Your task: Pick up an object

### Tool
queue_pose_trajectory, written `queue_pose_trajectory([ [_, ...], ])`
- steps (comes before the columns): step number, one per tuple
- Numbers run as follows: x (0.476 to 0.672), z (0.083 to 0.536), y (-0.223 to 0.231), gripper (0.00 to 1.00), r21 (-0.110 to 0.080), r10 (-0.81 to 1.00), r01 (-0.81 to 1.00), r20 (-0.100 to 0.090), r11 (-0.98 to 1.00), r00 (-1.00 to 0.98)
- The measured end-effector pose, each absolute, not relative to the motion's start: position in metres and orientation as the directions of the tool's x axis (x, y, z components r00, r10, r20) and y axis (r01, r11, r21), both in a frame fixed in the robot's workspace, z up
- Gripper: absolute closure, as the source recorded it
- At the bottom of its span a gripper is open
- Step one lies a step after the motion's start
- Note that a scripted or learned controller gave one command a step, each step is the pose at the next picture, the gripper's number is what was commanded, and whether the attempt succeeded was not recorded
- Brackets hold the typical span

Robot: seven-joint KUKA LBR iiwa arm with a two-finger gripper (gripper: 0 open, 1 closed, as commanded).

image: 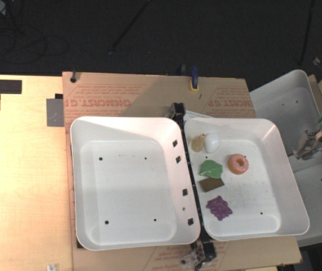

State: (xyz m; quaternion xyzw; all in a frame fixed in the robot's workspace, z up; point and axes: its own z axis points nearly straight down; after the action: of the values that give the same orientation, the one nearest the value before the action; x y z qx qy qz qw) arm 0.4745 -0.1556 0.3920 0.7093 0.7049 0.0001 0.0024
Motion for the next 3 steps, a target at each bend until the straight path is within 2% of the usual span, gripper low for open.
queue_pose_trajectory([
  [1,0.476,0.480,-0.145,1.00,0.008,1.000,1.000,-0.002,0.002,-0.002],
  [2,0.476,0.541,-0.140,1.00,0.005,1.000,1.000,-0.002,0.002,-0.002],
  [3,0.474,0.357,-0.085,1.00,-0.020,1.000,1.000,0.004,0.004,-0.004],
])
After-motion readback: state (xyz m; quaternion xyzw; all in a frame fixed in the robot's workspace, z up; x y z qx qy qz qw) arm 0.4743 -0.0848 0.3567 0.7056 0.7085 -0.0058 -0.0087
